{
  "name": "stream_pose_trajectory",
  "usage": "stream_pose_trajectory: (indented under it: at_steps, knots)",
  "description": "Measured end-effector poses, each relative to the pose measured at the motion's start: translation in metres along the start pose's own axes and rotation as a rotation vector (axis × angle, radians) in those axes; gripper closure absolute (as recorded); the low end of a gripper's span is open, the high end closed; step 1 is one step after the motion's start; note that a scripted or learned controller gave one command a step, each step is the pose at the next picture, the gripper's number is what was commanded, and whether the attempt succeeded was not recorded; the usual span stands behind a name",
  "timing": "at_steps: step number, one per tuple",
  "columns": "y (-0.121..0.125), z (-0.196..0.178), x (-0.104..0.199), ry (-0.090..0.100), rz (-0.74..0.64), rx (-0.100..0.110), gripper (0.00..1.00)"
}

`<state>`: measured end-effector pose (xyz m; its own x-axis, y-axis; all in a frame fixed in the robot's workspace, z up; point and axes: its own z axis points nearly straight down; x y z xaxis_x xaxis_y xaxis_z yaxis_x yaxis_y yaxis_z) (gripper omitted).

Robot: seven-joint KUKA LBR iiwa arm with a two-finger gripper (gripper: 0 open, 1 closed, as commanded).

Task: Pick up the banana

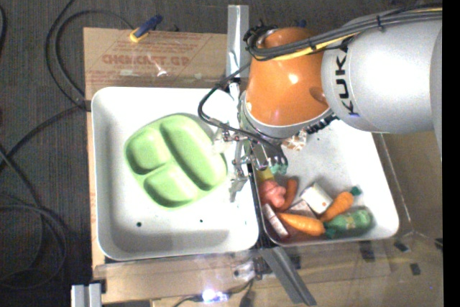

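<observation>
Banana (pixel 267 170) hard to make out: only a small yellow-green patch to the right of the green plate (pixel 172 160), in the right bin (pixel 384 187) close to the wall shared with the left bin (pixel 100 154), largely covered from above. Not seen clamped in anything.

Gripper (pixel 244 170) just right of the green plate's right edge, over the shared wall and touching or nearly touching the yellow-green patch; cannot tell which. Open or closed: cannot tell, with metal parts and wires crowding that spot.

Right of the green plate and lower in the view, a huddle of toy food in the right bin's near corner: a pink-red piece (pixel 272 192) just under the patch, a carrot (pixel 302 224) lying flat beyond it, a white block (pixel 315 196), a second carrot (pixel 341 203) tilted up to the right, and a dark green piece (pixel 352 221) farthest from the plate.

Green plate itself divided into three compartments, lying in the middle of the left bin.

Above and right of the plate, the orange band (pixel 284 86) and the grey arm (pixel 388 75) reaching in. Above the plate, past the left bin's far rim, a brown cardboard sheet (pixel 158 57) with a blue and yellow object (pixel 146 26) at its far edge. Left of the plate, dark cables (pixel 61 61) on the grey floor.
</observation>
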<state>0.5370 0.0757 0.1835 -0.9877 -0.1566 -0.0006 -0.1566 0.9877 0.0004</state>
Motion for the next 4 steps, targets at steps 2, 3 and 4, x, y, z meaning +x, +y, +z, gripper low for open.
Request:
stream_pose_trajectory:
  at_steps: [2,3,4]
  knots:
    - [0.050,0.038,0.023,0.001,0.064,-0.001,0.00]
    - [0.019,0.000,0.030,-0.001,-0.044,0.001,0.00]
    - [0.029,0.091,0.005,-0.021,0.013,0.001,0.00]
